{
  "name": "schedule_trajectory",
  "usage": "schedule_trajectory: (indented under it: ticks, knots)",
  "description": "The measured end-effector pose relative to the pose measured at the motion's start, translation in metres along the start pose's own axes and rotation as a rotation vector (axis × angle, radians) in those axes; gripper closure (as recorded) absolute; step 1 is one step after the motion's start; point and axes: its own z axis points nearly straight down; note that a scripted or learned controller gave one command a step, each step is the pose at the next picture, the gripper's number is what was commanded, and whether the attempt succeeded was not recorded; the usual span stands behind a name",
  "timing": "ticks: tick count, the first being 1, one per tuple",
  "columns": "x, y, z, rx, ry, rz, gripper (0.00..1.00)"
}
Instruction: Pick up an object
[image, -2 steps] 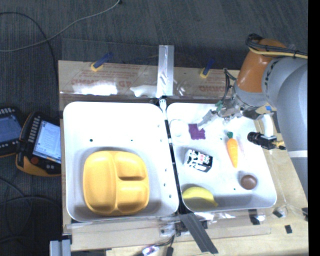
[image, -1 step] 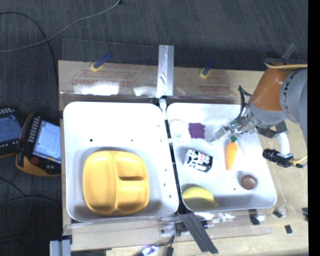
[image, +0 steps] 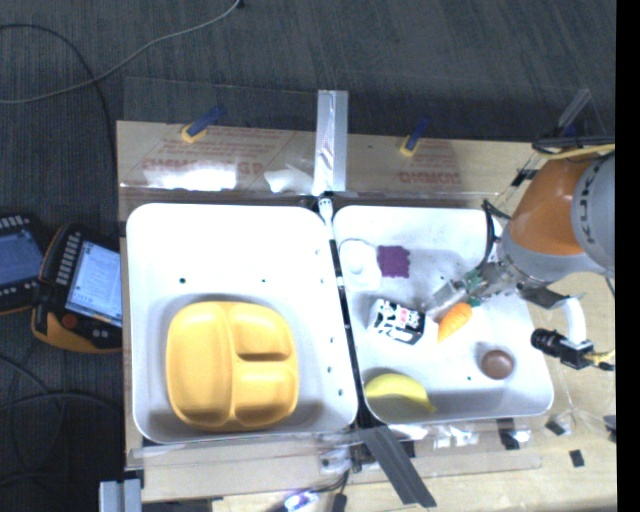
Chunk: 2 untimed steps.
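A small orange carrot (image: 455, 320), tapered and tilted, lies mid right bin (image: 520, 400); the hand (image: 478, 284) hangs just above it, grip state unclear.

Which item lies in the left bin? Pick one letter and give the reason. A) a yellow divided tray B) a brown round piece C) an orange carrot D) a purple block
A: the yellow divided tray sits alone in the left bin, while the purple block, the orange carrot and the brown round piece all lie in the right bin.
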Motion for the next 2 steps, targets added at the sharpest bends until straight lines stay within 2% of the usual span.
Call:
schedule_trajectory:
  ticks: [1,2]
  knots:
    - [-0.0046,-0.0595,-0.0019,-0.007,-0.002,-0.341,0.00]
    - [-0.0037,-0.0572,-0.0117,-0.010,0.000,-0.341,1.00]
